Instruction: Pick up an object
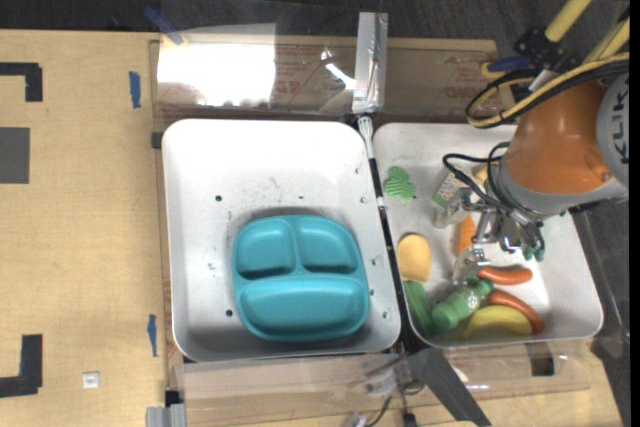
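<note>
Camera view: pincer (478, 250) low in right bin (585, 300), open or closed cannot tell. Toys just below it: chili (505, 274), banana (500, 319). Lemon (414, 256) to its left.

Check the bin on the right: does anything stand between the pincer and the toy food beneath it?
Nothing visible does. The pincer hangs directly over the right bin, with an orange carrot and a red pepper close by it.

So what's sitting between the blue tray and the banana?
In the camera view, between the tray and the banana stand the bins' walls, then a green vegetable and broccoli.
</note>
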You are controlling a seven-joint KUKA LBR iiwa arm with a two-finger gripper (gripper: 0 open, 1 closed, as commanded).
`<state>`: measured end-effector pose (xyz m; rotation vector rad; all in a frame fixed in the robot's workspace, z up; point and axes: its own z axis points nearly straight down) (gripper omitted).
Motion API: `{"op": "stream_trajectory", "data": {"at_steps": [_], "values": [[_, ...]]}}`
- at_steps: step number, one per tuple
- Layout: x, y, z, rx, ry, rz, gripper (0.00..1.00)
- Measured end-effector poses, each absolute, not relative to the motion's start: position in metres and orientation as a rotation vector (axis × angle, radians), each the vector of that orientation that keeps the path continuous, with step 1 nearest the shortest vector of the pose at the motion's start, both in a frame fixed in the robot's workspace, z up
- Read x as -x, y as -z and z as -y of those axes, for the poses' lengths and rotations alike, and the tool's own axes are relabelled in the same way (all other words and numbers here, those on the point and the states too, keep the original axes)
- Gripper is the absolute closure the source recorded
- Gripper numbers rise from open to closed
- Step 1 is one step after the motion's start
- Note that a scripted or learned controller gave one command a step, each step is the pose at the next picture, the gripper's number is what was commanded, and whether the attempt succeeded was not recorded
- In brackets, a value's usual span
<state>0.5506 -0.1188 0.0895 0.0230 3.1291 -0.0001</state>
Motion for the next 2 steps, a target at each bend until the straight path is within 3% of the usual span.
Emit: {"op": "stream_trajectory", "data": {"at_steps": [1,2], "values": [[-0.5548,-0.1027,0.1182,-0.02,0.004,-3.116,1.0],[-0.5544,-0.1019,0.1179,-0.02,0.004,-3.118,0.0]]}}
